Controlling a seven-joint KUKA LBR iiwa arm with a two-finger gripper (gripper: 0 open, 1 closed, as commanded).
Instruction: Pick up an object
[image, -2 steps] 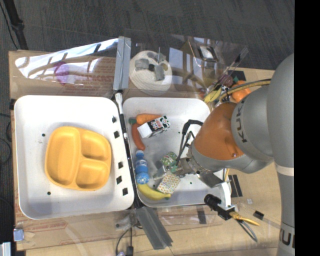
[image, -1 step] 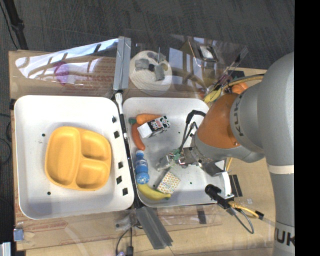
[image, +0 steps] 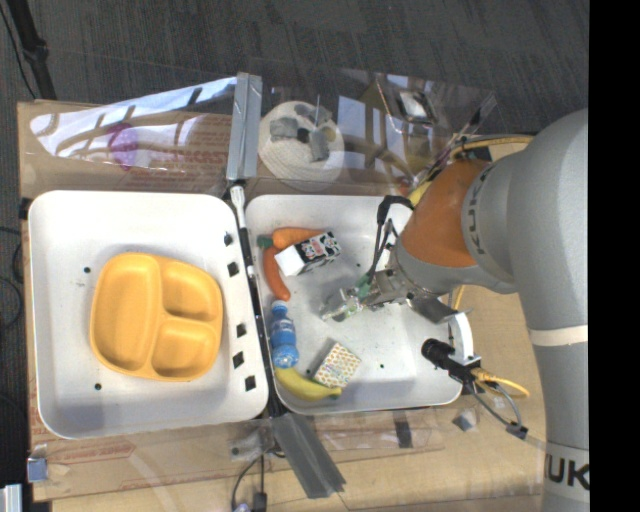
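The gripper (image: 345, 302) hangs low over the middle of the right bin (image: 400, 385), reached in from the right under the arm's (image: 520, 220) grey bulk and orange band; whether its jaws are open or closed I cannot tell, since the metal parts at its tip blur together against the white floor, and nothing is clearly seen between them. Up and to the left of the jaws lies a small white carton (image: 308, 252) with a black-and-white print, resting against 2 orange carrot-like pieces: 1 (image: 290, 237) just above the carton, the other (image: 276, 278) below it and running down along the bin's left side. Left and slightly below the jaws, a small bottle with a blue cap (image: 283, 336) lies near the left wall. Directly below the jaws sits a flat patterned packet (image: 337, 364), and just beside that, lower left, a yellow banana (image: 305, 385) curves along the near wall, touching or nearly touching the packet. Far to the left of the jaws, in the left bin (image: 60, 400), a yellow divided tray (image: 155, 315) with 3 compartments rests flat.
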